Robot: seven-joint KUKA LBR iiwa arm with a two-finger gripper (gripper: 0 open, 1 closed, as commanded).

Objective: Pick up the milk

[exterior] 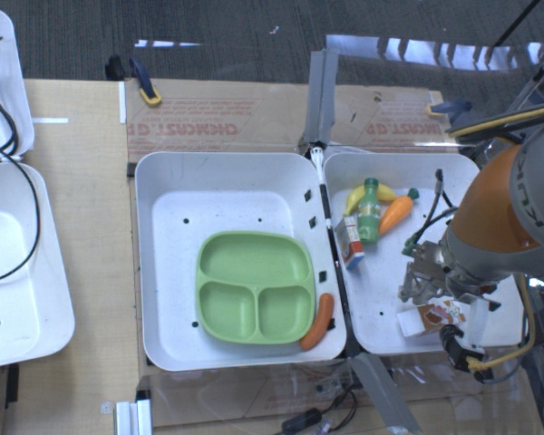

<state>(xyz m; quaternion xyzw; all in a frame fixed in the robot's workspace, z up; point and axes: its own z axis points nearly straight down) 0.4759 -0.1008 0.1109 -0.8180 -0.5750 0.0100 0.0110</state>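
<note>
The small white milk carton with red and blue print (349,241) lies at the right bin's (381,329) left wall, untouched, while the tool (422,279) hovers well right of it, grip unreadable, so the approach remains: move left, then descend.

Both bins (154,270) look like smooth white plastic with a faint sheen. The green divided plate (254,286) is matt plastic. The milk (349,241) carton appears to be printed paper (its face slightly glossy). The table (82,116) shows pale wood, overlaid with brown printed cardboard (218,116). The tool (423,279) looks like dull grey metal.
</note>
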